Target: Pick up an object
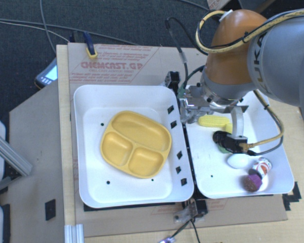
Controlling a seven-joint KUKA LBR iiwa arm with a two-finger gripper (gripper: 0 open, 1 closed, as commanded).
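Now, the tool (pixel 202 109): low over the right bin (pixel 213 178), close to its left wall. I cannot tell if it grips anything or is let go.
Where the corn (pixel 214 121) is: in the right bin, just beside the tool, a little toward the front.
Long side of the corn: runs left to right.
Farther off: white egg (pixel 238 161), purple ball (pixel 253 182).
Best pick, I think: the corn, as it is nearest.

Smooth glossy plastic forms the yellow plate (pixel 136 144) and left bin (pixel 91 115); the cardboard (pixel 116 65) looks matt.
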